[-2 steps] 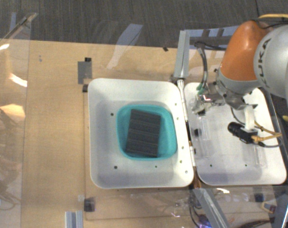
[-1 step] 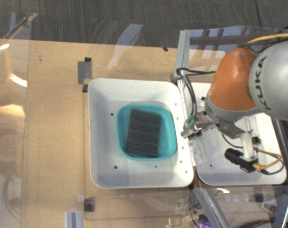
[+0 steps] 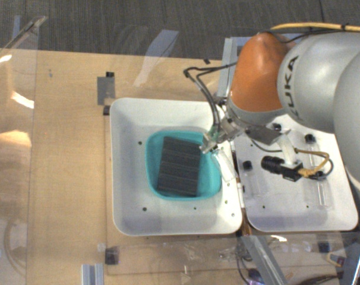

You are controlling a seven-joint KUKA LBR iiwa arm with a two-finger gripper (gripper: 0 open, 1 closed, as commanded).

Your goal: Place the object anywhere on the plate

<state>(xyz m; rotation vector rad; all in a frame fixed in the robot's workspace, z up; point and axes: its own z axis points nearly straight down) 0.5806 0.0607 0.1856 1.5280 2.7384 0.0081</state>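
A dark ridged block [image 3: 179, 166] lies flat on the teal plate [image 3: 152, 165] in the left bin [image 3: 125, 177]. The pincer [image 3: 208, 145] hangs at the plate's right rim; I cannot tell whether it is spread.

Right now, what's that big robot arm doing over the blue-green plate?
The grey and orange arm reaches in from the right. Its gripper is by the right edge of the teal plate, which sits in the left white bin. A dark ribbed block lies flat on the plate, so the job of putting it there looks done. The gripper is close to the block's top right corner, but I can't tell if it touches.
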